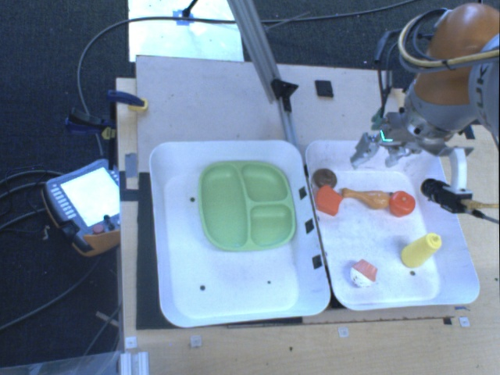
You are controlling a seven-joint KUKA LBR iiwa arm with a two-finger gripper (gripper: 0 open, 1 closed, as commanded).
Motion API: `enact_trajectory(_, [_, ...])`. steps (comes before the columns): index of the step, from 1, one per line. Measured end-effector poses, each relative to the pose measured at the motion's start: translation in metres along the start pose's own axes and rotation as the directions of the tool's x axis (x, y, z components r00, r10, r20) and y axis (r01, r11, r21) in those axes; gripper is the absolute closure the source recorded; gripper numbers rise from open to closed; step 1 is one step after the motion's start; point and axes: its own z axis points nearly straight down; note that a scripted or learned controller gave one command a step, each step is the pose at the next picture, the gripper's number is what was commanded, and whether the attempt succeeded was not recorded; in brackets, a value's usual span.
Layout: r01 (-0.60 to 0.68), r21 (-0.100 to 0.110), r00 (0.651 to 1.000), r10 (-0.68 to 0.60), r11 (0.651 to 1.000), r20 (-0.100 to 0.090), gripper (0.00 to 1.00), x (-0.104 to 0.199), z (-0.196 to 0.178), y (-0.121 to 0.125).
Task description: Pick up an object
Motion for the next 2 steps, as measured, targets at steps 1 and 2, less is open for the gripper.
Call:
enact_trajectory(1, [0.000,-0.003,1.000,0.000,1.000,0.000,0.00,0.000,-0.001,0.001])
enact_trajectory(2, [-0.002,0.000,1.000,0.002,1.000,0.000,0.00,0.004,0.060,0.001])
